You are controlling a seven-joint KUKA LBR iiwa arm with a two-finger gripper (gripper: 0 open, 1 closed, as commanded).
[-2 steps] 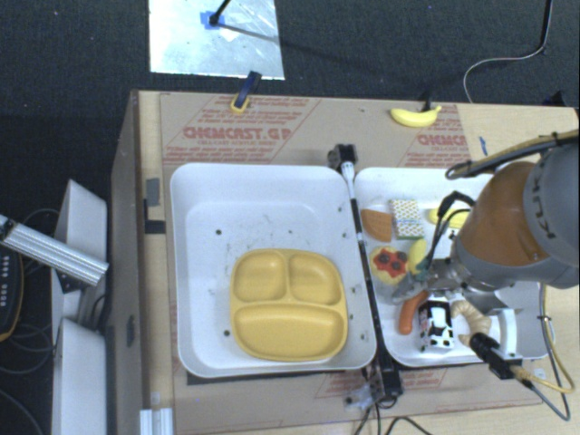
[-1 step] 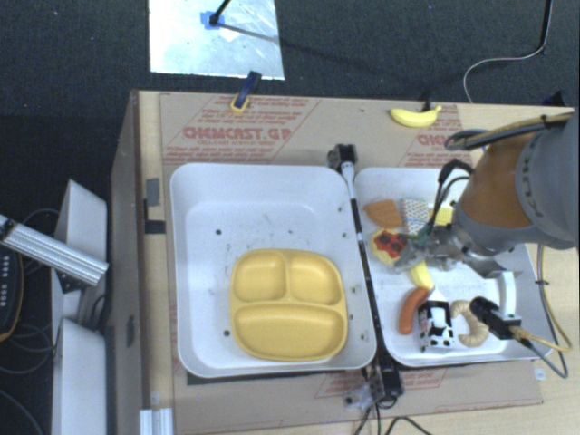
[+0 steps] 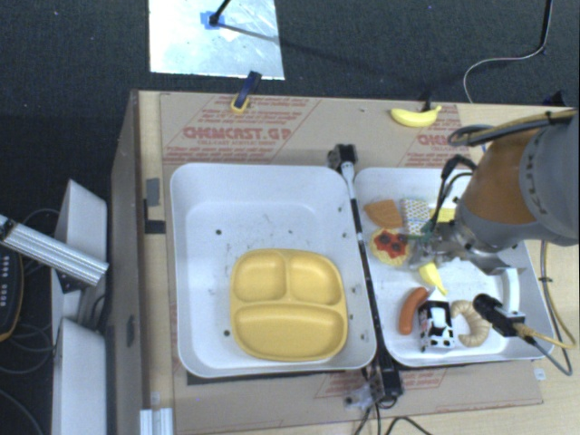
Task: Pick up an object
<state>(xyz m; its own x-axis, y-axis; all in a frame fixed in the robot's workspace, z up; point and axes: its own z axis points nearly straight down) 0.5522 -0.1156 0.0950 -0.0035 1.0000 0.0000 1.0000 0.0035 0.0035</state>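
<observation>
Toys (image 3: pixel 426 311) in right bin (image 3: pixel 521 347) | arm (image 3: pixel 512 188) low | end effector (image 3: pixel 426 254) state unclear

The brown cardboard-covered bench (image 3: pixel 272 130) bore two shallow white plastic bins (image 3: pixel 204 243) (image 3: pixel 521 347) side by side and a yellow toy banana (image 3: pixel 415 115).

A small yellow wedge-shaped object (image 3: pixel 433 276) lies tilted on the bin floor, just below the gripper (image 3: pixel 426 250), its narrow end pointing lower right.
</observation>
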